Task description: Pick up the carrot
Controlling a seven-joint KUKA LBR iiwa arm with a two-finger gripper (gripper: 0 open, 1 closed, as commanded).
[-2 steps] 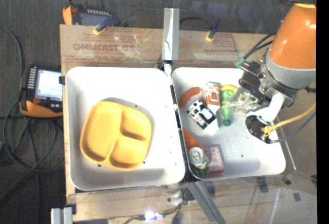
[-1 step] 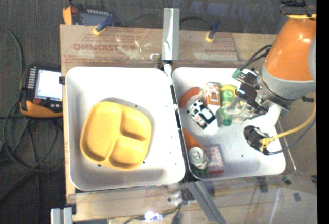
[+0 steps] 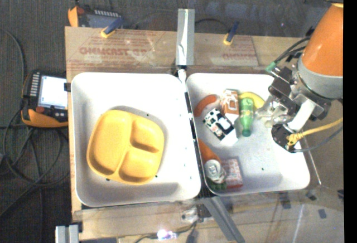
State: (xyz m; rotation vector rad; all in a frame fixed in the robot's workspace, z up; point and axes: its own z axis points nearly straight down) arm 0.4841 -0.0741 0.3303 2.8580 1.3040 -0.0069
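Observation:
An orange carrot [image 3: 208,151] lies along the left wall of the right bin [image 3: 268,172], its lower end hidden behind a small can [image 3: 213,169]. My gripper [image 3: 272,111] hangs over the right side of that bin, beside a green bottle [image 3: 245,116] and well to the right of the carrot. Nothing shows between it and the carrot but bare bin floor and a black and white box [image 3: 218,124].
A reddish-orange rounded item [image 3: 204,103], a small carton [image 3: 230,101] and a yellow fruit [image 3: 254,99] crowd the bin's far part. A red packet [image 3: 232,172] lies by the can. A yellow divided plate [image 3: 127,145] sits in the left bin [image 3: 83,91].

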